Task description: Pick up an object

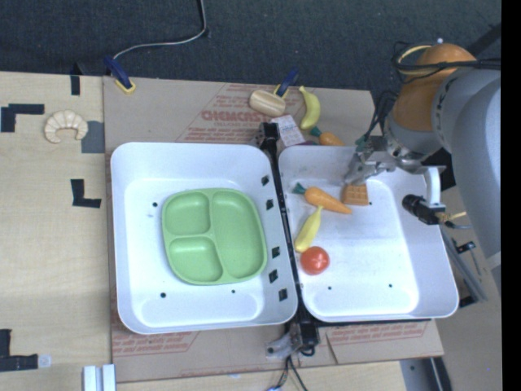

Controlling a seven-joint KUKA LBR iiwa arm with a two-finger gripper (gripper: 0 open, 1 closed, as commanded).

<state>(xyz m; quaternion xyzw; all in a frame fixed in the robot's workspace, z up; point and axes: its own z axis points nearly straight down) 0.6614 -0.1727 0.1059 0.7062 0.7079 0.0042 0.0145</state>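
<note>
Overhead slanted view of the bench (49,243) with two shallow white bins set side by side on a sheet of brown cardboard (220,116). The left bin (134,218) contains a green divided plate (214,236) with three compartments, lying flat near the bin's centre. The right bin (407,287) contains four toy foods: an orange carrot (328,199) lying at a slant in the upper middle; a yellow banana (308,229) just below the carrot, its upper end touching or nearly touching it; a red tomato (315,260) just beneath the banana's lower end; and a small tan waffle-like block (354,194) at the carrot's right tip. The grey arm (472,129), with its orange band (423,88), enters from the right and reaches over the upper part of the right bin. The pincer (358,172) sits directly above the tan block, at or close to its top edge; whether its jaws are spread or closed, and whether they grip the block, cannot be told from this angle. Beyond the bins' far edge lie a beige bread roll (267,101), a second yellow banana (310,107), and a small printed packet (287,129). A toy croissant (65,125) rests on the bench at far left, well apart from the bins.
</note>
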